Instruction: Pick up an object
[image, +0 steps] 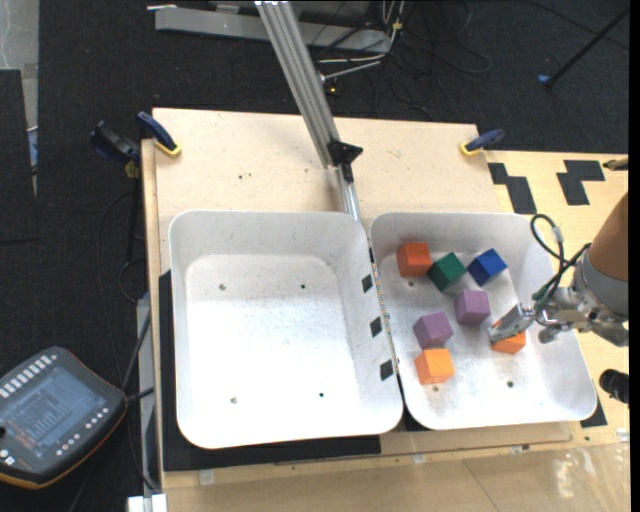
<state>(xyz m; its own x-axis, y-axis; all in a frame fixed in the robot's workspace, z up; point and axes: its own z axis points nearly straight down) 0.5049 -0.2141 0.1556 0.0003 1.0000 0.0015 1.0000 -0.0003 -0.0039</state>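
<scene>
Reaching in from the right, the gripper (512, 326) sits low in the right bin (560, 395), at an orange block (511, 343) near that bin's right-hand part.

Item 1, fingers: their tips lie against the top of the orange block; whether they are parted, closed or gripping it cannot be told from this angle.

Item 2, task thing: the orange block, resting on the bin floor, partly covered by the gripper.

Item 3, neighbours: purple cube (472, 305) just up-left of the gripper; second purple cube (433, 328) and orange cube (434, 365) further left; green cube (447, 270), blue cube (487, 265) and another orange cube (413, 258) toward the far side.

Item 4, left bin (190, 300): white, beside the right one on the table (260, 160).

Handling note, as judgement: the step appears to be closing on the orange block. A good grasp calls for the block centred between the tips, squared to two opposite faces, seated low enough not to pinch an upper edge. The nearer purple cube is close; a straight vertical lift should avoid nudging it.
</scene>
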